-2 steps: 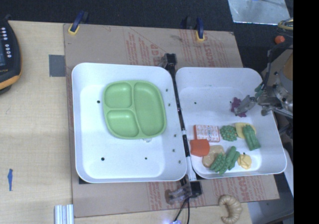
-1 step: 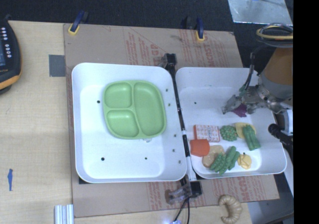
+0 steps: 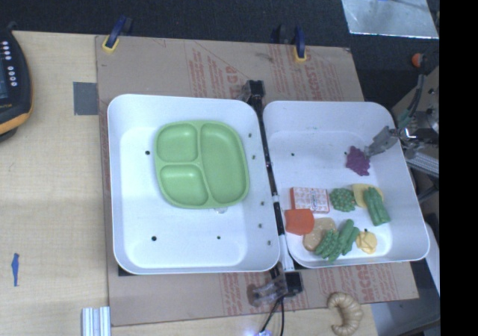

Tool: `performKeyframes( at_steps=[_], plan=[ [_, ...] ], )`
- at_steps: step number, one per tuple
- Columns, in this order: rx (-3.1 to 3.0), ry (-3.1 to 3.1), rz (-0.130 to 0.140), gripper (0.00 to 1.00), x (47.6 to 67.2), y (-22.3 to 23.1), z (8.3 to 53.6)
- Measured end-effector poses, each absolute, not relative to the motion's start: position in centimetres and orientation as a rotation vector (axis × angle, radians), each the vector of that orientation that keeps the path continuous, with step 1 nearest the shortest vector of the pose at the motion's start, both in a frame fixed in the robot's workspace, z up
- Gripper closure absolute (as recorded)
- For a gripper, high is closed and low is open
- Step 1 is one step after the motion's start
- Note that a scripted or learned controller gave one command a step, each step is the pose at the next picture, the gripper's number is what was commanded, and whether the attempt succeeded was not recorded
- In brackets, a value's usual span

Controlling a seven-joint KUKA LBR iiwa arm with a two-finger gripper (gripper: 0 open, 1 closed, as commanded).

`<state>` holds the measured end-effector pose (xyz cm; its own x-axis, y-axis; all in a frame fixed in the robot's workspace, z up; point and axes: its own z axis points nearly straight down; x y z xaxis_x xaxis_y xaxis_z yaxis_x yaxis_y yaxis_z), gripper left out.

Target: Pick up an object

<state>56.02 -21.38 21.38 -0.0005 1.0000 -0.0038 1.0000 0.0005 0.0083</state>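
- Reaching in over the right bin (image 3: pixel 328 114) from its right rim: pincer (image 3: pixel 379 142), angling down toward the bin floor; not showing clearly enough to tell whether released or clenched, and carrying nothing visible.
- Lying just beside the pincer tip, on the bare upper part of the right bin: small purple piece (image 3: pixel 358 161), well apart from the other items and so seeming the likeliest target.
- Judging its handling: probably being a light, lumpy toy, fairly stiff or slightly rubbery, not fragile; likely skidding on the smooth white floor if nudged from one side.
- Suggesting a hold: closing across its narrow middle from straight above, pressing from both sides at once, avoiding the ragged edge.
- Crowding the near part of the same bin: red-and-white packet (image 3: pixel 309 198), orange-red block (image 3: pixel 299 220), green pods (image 3: pixel 377 207), yellow piece (image 3: pixel 366 241), all touching or nearly so, making for harder picking.
- Sitting in the left bin (image 3: pixel 119 178): green divided plate (image 3: pixel 202 163).
- Bearing both bins: table (image 3: pixel 52 178).
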Motion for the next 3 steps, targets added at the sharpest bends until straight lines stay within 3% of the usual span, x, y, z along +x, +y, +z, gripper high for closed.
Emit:
performKeyframes(
  at_steps=[1, 2, 3],
  plan=[
    [2.228, 2.231, -0.010, 0.00, 48.7, -21.2, 8.6],
    [2.216, 2.230, -0.006, 1.00, 49.1, -21.3, 10.2],
    [2.200, 2.239, 0.012, 1.00, 55.4, -9.7, 17.1]
  ],
)
